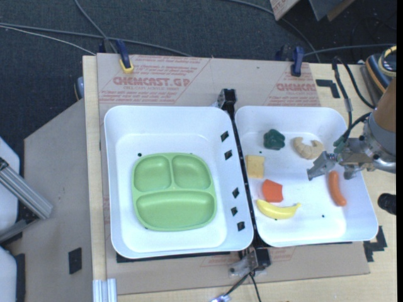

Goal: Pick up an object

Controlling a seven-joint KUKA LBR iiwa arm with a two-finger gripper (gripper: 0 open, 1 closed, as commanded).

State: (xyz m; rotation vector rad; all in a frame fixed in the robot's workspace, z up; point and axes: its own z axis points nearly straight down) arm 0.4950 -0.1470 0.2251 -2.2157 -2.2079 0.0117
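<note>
Pincer (332,168) hangs low over the right bin (296,231), near its right wall, and its two dark fingers stand spread apart with nothing between them. One finger points left toward the middle of the bin, the other sits just above the top end of an orange sausage-shaped piece (337,189), which lies lengthwise just beside the right wall. That piece looks like the likeliest target, since it is the nearest thing to the fingers.

Other pickable toys lie in the same bin: a tan piece (307,147) just left of the pincer, a dark green piece (273,139) beyond it, a yellow block (255,167) near the divider, a red-orange piece (272,190) and a yellow banana (278,210) toward the near side. The left bin (116,168) holds a green divided plate (174,190).

Judging by the pose, the step in hand is the approach, before any grasp. The next move calls for centring the open fingers across the sausage's narrow width, descending to the bin floor and then closing; the wall close by leaves little room.
</note>
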